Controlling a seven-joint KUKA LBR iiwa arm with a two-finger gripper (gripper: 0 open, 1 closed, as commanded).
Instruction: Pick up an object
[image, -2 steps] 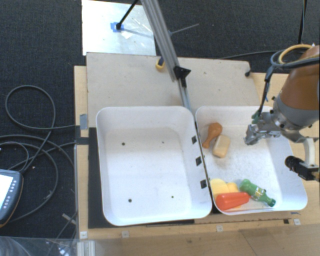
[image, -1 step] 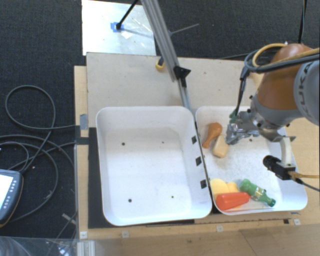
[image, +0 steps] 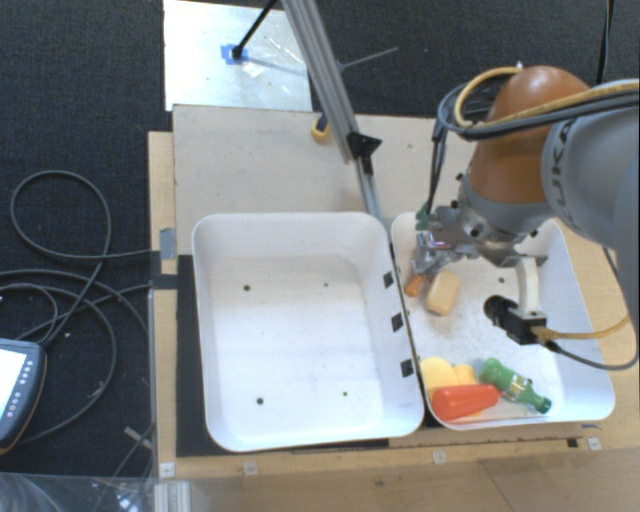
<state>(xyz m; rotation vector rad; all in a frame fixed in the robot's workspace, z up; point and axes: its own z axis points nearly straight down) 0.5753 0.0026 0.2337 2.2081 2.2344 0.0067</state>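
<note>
Lowest in the frame, a red pepper (image: 464, 401), yellow piece (image: 437, 373) and green bottle (image: 514, 386) fill the right bin's (image: 585, 300) bottom; end effector (image: 432, 256) hovers beside a tan block (image: 443, 293), its finger spread impossible to tell

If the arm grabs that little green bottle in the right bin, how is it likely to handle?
The green bottle lies on its side by the right bin's near rim, so its rounded body may well roll if nudged. It looks like small, stiff plastic, probably light. Its glossy, curved surface could slip between fingers.
</note>
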